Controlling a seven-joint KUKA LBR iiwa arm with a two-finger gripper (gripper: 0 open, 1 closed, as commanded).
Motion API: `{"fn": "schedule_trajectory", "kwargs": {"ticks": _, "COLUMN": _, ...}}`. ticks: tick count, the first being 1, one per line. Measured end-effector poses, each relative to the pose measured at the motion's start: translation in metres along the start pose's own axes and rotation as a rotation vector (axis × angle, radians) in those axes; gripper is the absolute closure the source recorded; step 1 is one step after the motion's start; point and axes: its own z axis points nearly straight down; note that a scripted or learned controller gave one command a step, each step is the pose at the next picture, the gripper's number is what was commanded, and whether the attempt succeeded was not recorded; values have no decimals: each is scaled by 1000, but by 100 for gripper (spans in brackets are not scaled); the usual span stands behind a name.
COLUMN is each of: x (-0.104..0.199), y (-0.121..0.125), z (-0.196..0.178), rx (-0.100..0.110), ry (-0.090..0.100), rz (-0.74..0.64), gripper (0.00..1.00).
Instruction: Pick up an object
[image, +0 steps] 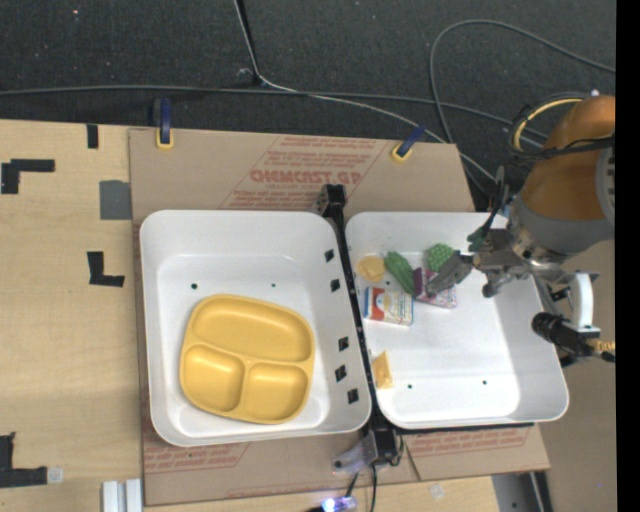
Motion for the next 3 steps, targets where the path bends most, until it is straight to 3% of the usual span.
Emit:
{"fn": "schedule_trajectory", "kwargs": {"ticks": 1, "x": 0, "y": 3, "z": -7, "rx": -13, "ry": -2, "rz": -4, "gripper": 0}}
{"fn": "schedule_trajectory", "kwargs": {"ticks": 3, "x": -17, "y": 5, "z": 99, "rx": -9, "ry": -2, "rz": -3, "gripper": 0}}
